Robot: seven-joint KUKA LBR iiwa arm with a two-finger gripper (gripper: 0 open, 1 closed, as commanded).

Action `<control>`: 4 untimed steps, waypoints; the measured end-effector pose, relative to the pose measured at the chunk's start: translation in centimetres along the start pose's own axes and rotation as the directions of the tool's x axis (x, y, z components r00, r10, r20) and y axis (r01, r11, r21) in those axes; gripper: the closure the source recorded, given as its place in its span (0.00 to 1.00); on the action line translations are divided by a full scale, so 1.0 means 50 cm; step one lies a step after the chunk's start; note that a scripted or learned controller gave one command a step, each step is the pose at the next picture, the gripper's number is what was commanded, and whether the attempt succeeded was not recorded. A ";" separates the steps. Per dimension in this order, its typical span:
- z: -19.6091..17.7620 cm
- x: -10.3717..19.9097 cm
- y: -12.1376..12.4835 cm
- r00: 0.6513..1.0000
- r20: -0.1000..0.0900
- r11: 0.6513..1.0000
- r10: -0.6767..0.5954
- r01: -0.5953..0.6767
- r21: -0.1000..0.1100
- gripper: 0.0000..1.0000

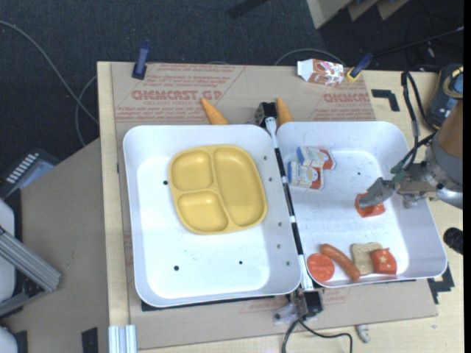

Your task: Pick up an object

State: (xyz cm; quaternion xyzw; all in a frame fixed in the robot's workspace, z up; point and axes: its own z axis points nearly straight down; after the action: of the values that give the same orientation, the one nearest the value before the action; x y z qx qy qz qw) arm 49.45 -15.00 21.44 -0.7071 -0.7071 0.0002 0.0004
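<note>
Two white bins, one yellow tray, five small items.

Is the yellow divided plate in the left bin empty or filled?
Empty: the yellow plate shows three bare compartments, and it lies flat in the left bin.

The yellow tray looks like smooth matt plastic; both white bins glossy plastic; the surface printed cardboard.

Left bin holds a yellow tray with three compartments; two orange cones on the tabletop behind the bins, near the middle clamp; blue clip at back-left edge; small carton at back right, outside the bins; cables on dark floor
</note>
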 end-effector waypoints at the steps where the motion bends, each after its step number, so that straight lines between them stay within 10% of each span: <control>1: 0.126 -0.049 0.126 1.000 0.001 1.000 0.000 0.000 -0.001 0.00; 2: 0.255 -0.074 0.089 1.000 0.000 1.000 0.001 -0.001 0.002 0.00; 3: 0.233 -0.074 0.092 1.000 0.001 1.000 0.001 -0.001 -0.002 1.00; 4: 0.134 0.116 0.125 1.000 -0.001 1.000 -0.003 0.003 -0.003 1.00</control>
State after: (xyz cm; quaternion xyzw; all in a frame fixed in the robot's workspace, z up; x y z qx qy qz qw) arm 55.68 -9.19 14.76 -0.7062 -0.7080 -0.0010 -0.0003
